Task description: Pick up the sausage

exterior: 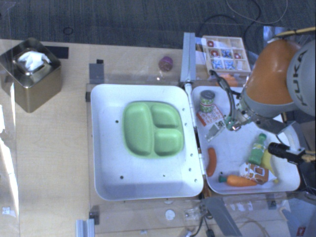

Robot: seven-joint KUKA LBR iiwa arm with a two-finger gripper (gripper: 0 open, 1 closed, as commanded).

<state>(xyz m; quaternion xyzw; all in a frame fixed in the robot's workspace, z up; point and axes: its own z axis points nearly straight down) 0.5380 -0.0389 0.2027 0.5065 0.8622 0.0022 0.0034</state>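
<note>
Two white bins share the bench; the sausage (211, 161) lies untouched against the right bin's (291, 184) left wall. Above its middle, the gripper (232, 125) hovers, grip state impossible to tell. Pickup remains undone.

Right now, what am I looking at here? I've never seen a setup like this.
One camera looks down at a slant on a bench with two white bins. The grey and orange shape at the right is a robot arm; its gripper hangs over the right bin. That bin has toy food: a sausage by its left wall, a carrot, a green bottle and a small can. The left bin has a green divided plate. I see nothing held by the gripper.
</note>
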